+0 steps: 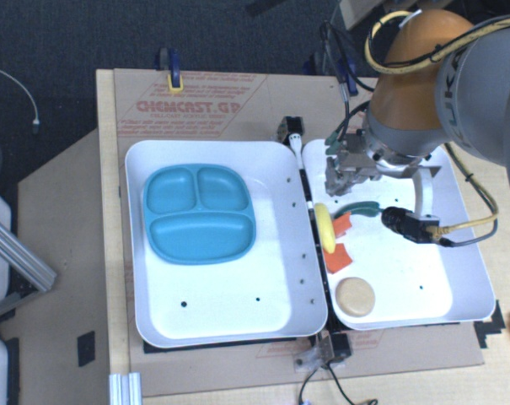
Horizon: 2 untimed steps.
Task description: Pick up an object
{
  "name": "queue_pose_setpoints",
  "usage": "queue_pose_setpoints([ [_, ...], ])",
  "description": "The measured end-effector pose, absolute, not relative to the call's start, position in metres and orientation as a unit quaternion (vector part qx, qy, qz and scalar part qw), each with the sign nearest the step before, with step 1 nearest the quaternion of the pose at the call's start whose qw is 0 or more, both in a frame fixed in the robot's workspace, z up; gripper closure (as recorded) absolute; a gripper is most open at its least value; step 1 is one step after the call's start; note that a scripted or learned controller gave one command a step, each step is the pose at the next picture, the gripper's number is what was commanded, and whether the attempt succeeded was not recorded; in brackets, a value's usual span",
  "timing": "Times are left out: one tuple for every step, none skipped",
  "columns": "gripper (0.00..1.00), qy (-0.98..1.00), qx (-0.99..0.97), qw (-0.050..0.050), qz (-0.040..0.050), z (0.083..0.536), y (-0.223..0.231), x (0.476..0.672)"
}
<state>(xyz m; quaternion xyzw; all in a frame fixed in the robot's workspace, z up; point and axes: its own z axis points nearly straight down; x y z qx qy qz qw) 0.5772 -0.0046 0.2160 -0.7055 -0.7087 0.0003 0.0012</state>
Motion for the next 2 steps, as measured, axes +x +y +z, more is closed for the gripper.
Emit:
queue_pose_setpoints([
  [1.0,-0.708,-0.706,-0.001,-0.0008,0.214,0.039,0.592],
  [1.0,-0.709,-0.705,-0.001,-0.0018,0.228,0.091,0.606],
])
